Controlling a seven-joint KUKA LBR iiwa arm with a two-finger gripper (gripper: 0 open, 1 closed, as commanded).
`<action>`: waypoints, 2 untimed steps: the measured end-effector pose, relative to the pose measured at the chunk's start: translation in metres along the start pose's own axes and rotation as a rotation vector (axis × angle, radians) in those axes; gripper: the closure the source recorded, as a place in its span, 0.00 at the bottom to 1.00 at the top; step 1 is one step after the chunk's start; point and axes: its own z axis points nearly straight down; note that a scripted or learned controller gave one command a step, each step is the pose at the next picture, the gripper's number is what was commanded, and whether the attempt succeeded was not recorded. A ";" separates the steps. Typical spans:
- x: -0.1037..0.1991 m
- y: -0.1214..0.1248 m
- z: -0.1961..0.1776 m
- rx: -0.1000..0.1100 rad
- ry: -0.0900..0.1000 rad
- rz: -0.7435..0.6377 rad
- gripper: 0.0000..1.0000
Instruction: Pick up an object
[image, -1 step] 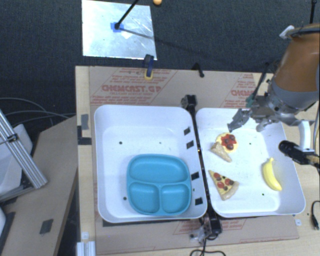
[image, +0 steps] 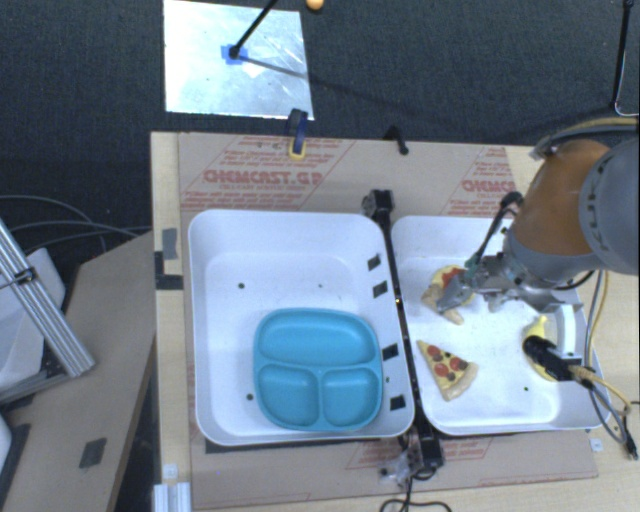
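1. Arm (image: 575, 215): grey KUKA w/ orange band, enters from right edge of frame, upper-right area. Bulk sits over the right bin's upper right corner; wrist angled down and toward frame left.
2. Gripper (image: 455, 293): at end of wrist, low over the right bin's upper left part. Dark metal fingers point left, right at a pizza slice. Fingers seem to sit on either side of the slice's right end, but overlap is too cluttered; can't tell if apart or closed, nor if slice is truly gripped.
3. Right bin (image: 480, 410): shallow, white, right half of frame, on cardboard sheet.
4. Pizza slice, upper (image: 438, 290): toy, tan crust w/ red and green topping, upper left of right bin, touching or just under gripper tips.
5. Pizza slice, lower (image: 447, 367): toy, lies flat in lower left of right bin, apart from gripper, near the divider betw. bins.
6. Yellow object (image: 545, 360): right side of right bin, partly hidden by black cabling/arm parts; kind unclear.
7. Left bin (image: 230, 250): white, centre-left of frame, beside right bin.
8. Blue divided plate (image: 318, 368): three compartments, lower centre of left bin.
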 end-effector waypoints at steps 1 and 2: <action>0.008 0.048 0.038 -0.007 -0.003 -0.005 0.00; 0.004 0.049 0.022 -0.015 -0.010 -0.002 1.00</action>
